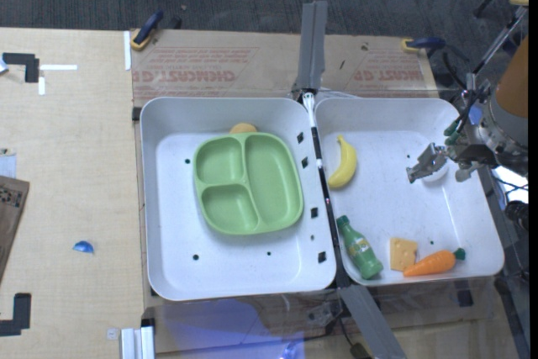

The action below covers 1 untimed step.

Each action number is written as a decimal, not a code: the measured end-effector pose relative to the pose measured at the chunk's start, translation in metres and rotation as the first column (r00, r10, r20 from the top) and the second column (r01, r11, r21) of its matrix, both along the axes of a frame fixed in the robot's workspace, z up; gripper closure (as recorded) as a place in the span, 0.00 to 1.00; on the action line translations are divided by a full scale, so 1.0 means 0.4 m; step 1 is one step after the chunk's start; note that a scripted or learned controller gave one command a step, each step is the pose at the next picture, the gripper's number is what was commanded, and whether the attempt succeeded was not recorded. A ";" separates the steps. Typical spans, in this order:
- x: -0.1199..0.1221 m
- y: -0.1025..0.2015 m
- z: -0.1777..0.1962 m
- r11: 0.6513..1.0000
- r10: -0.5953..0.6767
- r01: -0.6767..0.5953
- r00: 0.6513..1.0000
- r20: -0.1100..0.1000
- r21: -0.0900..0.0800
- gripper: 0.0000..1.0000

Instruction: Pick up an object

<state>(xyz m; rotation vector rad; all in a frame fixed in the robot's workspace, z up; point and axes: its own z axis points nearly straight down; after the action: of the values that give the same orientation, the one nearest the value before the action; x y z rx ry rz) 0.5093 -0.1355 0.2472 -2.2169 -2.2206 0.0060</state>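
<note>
The claw (441, 164) hangs over the right part of the right bin (395, 120), close to its right wall, and its two fingers (423, 166) stand apart with nothing between them; it holds no object. The grey arm enters from the right edge, and its orange band is partly visible there. In this same bin a yellow banana (342, 161) lies near the left wall, about halfway between the far and the near side, well apart from the claw. At the near side a green bottle (360, 248) lies on its side in the left corner, tilted along the wall. Just beside it to the right there is a yellow cheese slice (403, 252), and an orange carrot (433, 262) with a green top touches or almost touches this slice. The left bin (160, 206) holds a green divided plate (249, 182) with three compartments, lying flat in the middle. Behind the far edge of the plate a small yellow-orange object (243, 129) shows a little; what it is, I cannot tell. Both bins rest on brown cardboard (218, 63) upon a pale wooden bench (67, 181).
</note>
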 end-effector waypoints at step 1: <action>0.120 0.140 -0.146 0.971 0.239 -0.239 0.971 0.000 0.001 0.00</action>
<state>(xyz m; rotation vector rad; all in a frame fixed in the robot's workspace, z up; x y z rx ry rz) 0.5574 -0.0795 0.1890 -1.9329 -2.4716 0.0054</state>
